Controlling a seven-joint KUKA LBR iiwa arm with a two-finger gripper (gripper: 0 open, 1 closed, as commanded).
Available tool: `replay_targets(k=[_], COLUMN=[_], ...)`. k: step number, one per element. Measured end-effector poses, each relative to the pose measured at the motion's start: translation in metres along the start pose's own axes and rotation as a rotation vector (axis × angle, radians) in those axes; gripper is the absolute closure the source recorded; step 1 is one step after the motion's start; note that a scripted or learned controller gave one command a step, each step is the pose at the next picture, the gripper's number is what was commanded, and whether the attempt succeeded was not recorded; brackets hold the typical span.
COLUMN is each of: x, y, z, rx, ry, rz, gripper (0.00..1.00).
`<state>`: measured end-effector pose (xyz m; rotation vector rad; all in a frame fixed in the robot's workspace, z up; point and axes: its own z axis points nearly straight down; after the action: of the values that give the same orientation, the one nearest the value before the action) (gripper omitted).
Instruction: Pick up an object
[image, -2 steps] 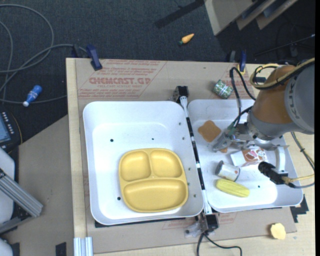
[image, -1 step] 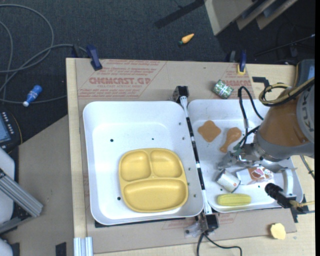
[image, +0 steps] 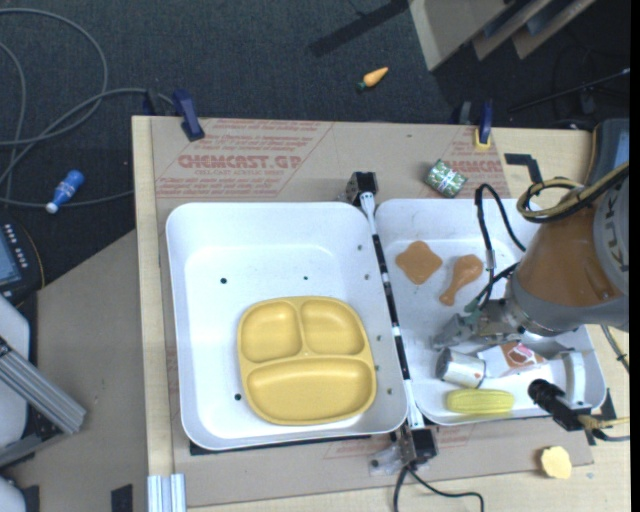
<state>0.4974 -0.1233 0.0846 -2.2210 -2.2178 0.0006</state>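
Note:
The right bin (image: 430, 215) holds a brown flat toast-like piece (image: 418, 262), a tan drumstick (image: 462, 277), a silver can (image: 462, 371) lying on its side, a yellow corn cob (image: 479, 402) and a small red-and-white item (image: 520, 355). My gripper (image: 466, 331) is low in this bin, just above the silver can and below the drumstick. The arm's brown wrist hides the bin's right part. Nothing can be seen held in the gripper.
The left bin (image: 200, 240) holds a yellow divided plate (image: 305, 360). On the bench outside the bins lie a green can (image: 445, 178) at the back and a yellow piece (image: 555, 462) at the front right. Blue clamps (image: 186, 112) grip the back edge.

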Motion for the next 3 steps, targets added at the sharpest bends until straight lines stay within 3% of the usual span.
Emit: replay_targets(k=[1,2,3], x=[0.000,0.000,0.023], y=[0.001,0.001,0.024], z=[-0.010,-0.009,0.001], rx=[-0.003,-0.002,-0.004], ry=[-0.001,-0.001,-0.002], rz=[0.000,0.000,-0.005], gripper=[1.00,0.00,0.00])
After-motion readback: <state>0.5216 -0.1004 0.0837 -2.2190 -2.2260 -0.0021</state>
